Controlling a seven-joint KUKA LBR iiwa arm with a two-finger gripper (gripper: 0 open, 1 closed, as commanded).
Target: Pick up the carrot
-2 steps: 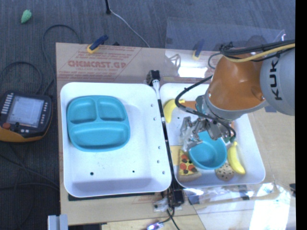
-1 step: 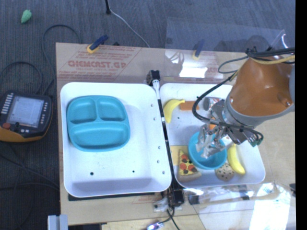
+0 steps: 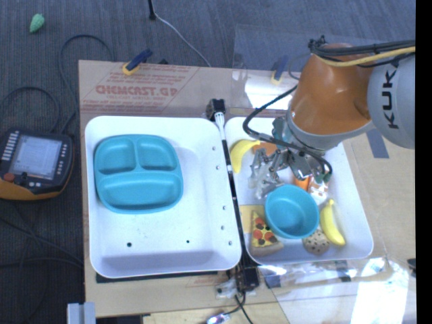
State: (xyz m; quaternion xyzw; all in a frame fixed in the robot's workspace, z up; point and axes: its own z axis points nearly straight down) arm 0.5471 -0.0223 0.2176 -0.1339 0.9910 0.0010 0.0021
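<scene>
Hovering low over the right bin (image 3: 358, 245), gripper (image 3: 273, 171) on the grey-and-orange arm (image 3: 334, 96), open or shut impossible to tell from above. Just beside it, toward the bin's right wall, an orange sliver taken to be the carrot (image 3: 303, 179), largely hidden under the wrist and wedged just behind the blue bowl (image 3: 291, 212).

To do this step well, by this reading: shift toward the orange piece before descending, come straight down, line up across the carrot's narrow width, and close only once centred on it. Keep clear of the bowl's rim, which looks close enough to catch or be nudged. Lift slowly and check that something orange is actually rising with the tool.

Nearest the camera in the same bin, a toy pizza slice (image 3: 262, 235) and a speckled cookie (image 3: 315, 242). Just behind the cookie, a small banana (image 3: 331, 225) near the bowl's right side. Beyond the gripper, a second banana (image 3: 237, 154) against the bin's left wall. All close quarters, so easy to grab the wrong item or knock one aside.

In the left bin (image 3: 162, 258), a blue divided plate (image 3: 138, 172), well apart from the action. Off the bench to the left, a teach pendant (image 3: 34, 160) on the carpet. Farthest back, a yellow-and-blue clamp (image 3: 137, 60) at the board's edge and a green scrap (image 3: 37, 23) on the floor.
</scene>
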